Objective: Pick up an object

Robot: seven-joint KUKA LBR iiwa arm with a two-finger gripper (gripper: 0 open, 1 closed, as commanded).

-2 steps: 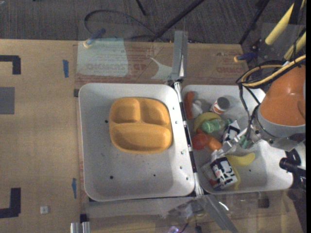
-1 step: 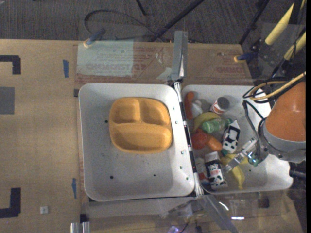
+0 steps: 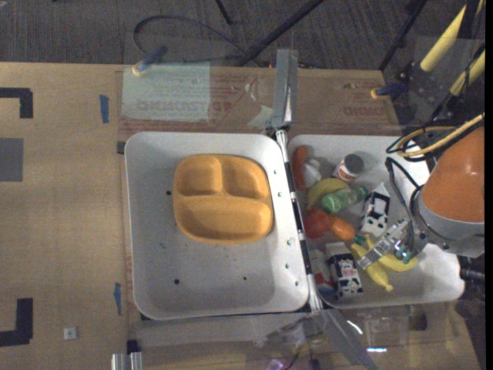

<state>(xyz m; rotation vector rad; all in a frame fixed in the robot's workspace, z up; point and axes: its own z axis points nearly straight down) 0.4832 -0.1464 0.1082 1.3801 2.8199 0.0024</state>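
Gripper [image 3: 387,247]: low in the right bin [image 3: 439,280], reaching in under the grey wrist and its glossy orange band [image 3: 461,177]; whether it is parted or closed cannot be told at this size, and nothing can be seen clamped in it.
Contact: the metal tip sits directly over the banana [image 3: 379,267]; whether it touches the fruit or hangs just above it cannot be told.
Banana: yellow, smooth, curved, lying flat on the bin floor right beneath and just toward the camera from the gripper.
Near carton [image 3: 344,272]: small box, white with black cow patches, just left of the gripper and a little nearer the camera.
Far carton [image 3: 375,213]: same cow print, boxy, just beyond the gripper.
Tomato and carrot [image 3: 326,225]: round red and orange shapes, smooth, left of the gripper.
Green bottle [image 3: 341,200]: glossy plastic, lying on its side, beyond and left of the gripper, over a yellow rounded piece.
Small can [image 3: 353,165]: cylinder with a pale lid, well beyond the gripper.
Left bin [image 3: 154,230]: shallow, white, rounded corners, well to the gripper's left.
Orange tray [image 3: 223,197]: matte, moulded, three compartments, soft corners, lying in the left bin.
Bench [image 3: 62,222]: pale wood grain with blue tape marks.
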